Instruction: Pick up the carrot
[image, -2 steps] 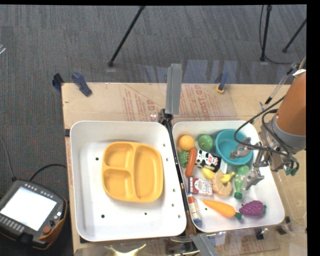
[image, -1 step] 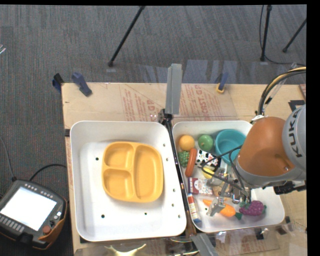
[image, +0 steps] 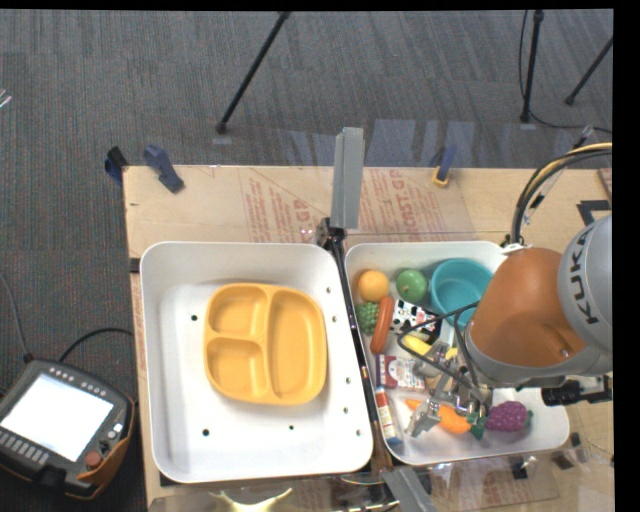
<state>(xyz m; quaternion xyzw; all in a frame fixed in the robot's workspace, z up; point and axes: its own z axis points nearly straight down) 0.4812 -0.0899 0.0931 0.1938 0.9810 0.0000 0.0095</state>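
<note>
- The carrot (image: 457, 421) lay near the front of the right bin (image: 548, 432), its long axis running roughly left to right, with the purple grapes (image: 508, 416) just beside it on the right.
- The gripper (image: 437, 411) hung directly over the carrot's left end, so the coming move looked like a short descent rather than a sideways reach.
- Whether the gripper was released or clenched could not be told.
- The yellow plate (image: 266, 342) sat in the left bin (image: 165, 400).
</note>
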